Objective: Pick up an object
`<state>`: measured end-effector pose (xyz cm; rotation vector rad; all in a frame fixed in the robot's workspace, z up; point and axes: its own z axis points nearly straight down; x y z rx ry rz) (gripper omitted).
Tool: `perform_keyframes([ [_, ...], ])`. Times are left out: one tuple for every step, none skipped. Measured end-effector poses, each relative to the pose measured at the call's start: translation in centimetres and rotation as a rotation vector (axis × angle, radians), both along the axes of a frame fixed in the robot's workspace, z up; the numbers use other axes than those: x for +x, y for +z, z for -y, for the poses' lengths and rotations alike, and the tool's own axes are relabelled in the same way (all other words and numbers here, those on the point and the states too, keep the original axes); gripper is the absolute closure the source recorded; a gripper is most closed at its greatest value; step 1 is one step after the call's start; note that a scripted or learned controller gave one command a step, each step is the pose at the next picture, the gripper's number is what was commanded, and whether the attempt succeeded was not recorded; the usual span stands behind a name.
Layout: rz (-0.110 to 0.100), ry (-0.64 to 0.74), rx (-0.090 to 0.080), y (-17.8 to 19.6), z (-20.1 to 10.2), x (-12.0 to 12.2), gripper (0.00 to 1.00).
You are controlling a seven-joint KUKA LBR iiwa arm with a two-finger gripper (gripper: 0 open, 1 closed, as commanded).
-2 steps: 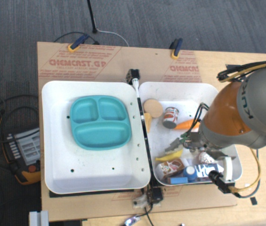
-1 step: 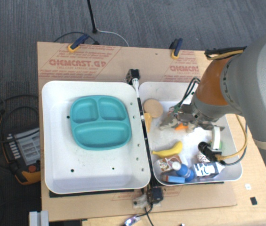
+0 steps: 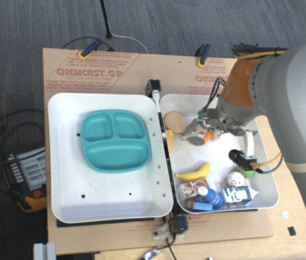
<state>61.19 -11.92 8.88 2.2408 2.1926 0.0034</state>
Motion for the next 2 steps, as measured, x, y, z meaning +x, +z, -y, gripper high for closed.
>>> perform_keyframes([
  [0.0, 0.0, -0.002, 1.1, 0.0, 0.0, 1.0],
  [-0.005, -0.089, 0.001, 13.2, -3.3, 3.8, 1.0],
])
